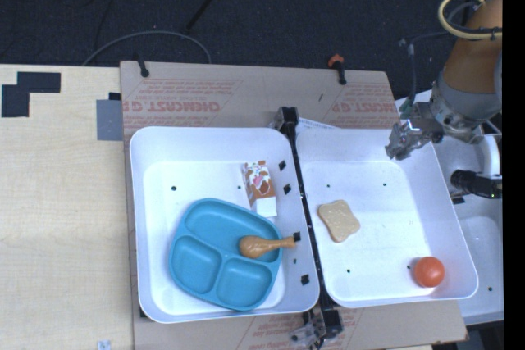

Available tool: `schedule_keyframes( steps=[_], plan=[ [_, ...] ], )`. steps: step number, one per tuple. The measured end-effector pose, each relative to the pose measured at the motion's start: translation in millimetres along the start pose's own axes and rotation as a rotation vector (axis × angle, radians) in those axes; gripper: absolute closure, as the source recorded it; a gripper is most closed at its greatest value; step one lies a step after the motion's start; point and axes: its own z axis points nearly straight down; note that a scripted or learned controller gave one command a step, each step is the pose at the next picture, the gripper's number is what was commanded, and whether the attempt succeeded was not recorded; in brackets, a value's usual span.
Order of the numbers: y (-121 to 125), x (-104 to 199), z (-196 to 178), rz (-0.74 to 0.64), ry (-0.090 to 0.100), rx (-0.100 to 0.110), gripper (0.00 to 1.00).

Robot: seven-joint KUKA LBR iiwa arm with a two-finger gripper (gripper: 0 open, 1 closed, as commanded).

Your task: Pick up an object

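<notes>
Glossy white plastic bins [377, 145] hold a smooth blue plastic plate [205, 258].

Cardboard sheet [246, 98] under the bins, black cables [148, 37] behind

arm [469, 78]: grey, orange band | yellow cable loop [461, 14] | pincer [402, 142]: grey metal
</notes>
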Motion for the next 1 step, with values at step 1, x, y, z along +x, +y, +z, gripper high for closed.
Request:
schedule_keyframes(
  steps=[1],
  plan=[
    [-6.9, 46.9, -10.7, -0.002, 0.002, 0.0, 1.0]
  ],
)
